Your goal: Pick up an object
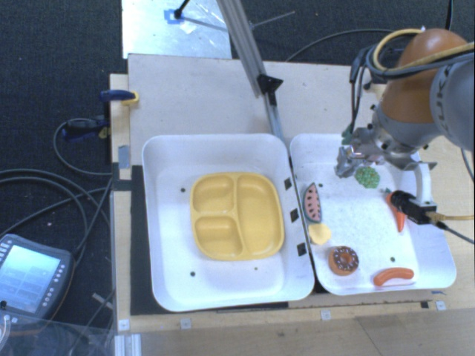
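my hand (349, 162) sits over the back of the right bin (430, 269), and i can't tell from this angle how it's set. nearest target is the green broccoli piece (367, 176), just beside the hand toward the front-right, roundish so no axis to line up on. the watermelon slice (312, 202) lies further to the front-left against the divider, long axis front to back. the carrot (398, 211) is off to the right under the cable clip. my call: short shift right and toward the front, then drop on the broccoli
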`<state>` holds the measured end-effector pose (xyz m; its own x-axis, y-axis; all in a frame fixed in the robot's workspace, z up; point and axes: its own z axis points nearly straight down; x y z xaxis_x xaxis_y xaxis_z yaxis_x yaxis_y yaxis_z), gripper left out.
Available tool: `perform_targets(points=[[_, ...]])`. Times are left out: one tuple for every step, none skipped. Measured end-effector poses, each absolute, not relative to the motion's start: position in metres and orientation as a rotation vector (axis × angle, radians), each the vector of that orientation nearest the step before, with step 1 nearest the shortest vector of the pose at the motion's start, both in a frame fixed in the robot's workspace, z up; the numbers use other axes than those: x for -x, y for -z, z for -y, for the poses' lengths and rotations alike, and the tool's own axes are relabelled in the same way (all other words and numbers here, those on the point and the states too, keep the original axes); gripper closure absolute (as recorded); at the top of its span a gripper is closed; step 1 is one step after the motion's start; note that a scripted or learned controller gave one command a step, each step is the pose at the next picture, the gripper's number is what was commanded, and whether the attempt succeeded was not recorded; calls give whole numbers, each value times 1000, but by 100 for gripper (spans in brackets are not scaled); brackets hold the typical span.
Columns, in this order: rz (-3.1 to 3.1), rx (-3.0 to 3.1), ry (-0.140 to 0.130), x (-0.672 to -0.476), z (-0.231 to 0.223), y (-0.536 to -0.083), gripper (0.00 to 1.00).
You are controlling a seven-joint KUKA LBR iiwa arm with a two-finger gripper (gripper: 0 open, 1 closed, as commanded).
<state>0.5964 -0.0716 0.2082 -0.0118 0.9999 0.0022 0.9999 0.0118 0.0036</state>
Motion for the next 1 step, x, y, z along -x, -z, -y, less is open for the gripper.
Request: perform_targets(points=[[-2233, -2209, -6, -612, 27, -211, 100]])
